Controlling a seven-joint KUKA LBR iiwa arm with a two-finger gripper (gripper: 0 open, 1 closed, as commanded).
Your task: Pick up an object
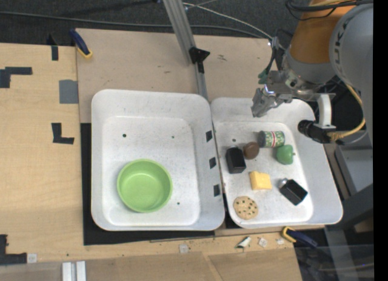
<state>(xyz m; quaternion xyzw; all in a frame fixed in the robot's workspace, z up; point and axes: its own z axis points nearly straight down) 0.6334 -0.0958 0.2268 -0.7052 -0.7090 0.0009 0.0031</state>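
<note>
My gripper (pixel 262 105) hangs over the far edge of the right bin (pixel 321 213), with nothing between its fingers; from this slanted view I cannot tell whether they are apart or together. My grey arm, with its orange band (pixel 315 16) above the wrist, comes in from the right side of the bench.

The things I could pick up all lie in the right bin, nearer the camera than my gripper. Closest to it is a small can (pixel 270 138) lying on its side, with a green label. Touching the can's left end is a brown ball (pixel 251 150), and just beside the can's right end sits a green pepper (pixel 284 153). A black block (pixel 235 159) stands just left of the brown ball. Below these, near the middle of the bin, lies a yellow wedge (pixel 260 181). To its right is a second black block (pixel 293 192), tilted. A cookie (pixel 245 207) rests near the bin's front left corner.

The left bin (pixel 145 101) holds a green bowl (pixel 144 185), upright, towards its front left, well apart from my gripper
</note>
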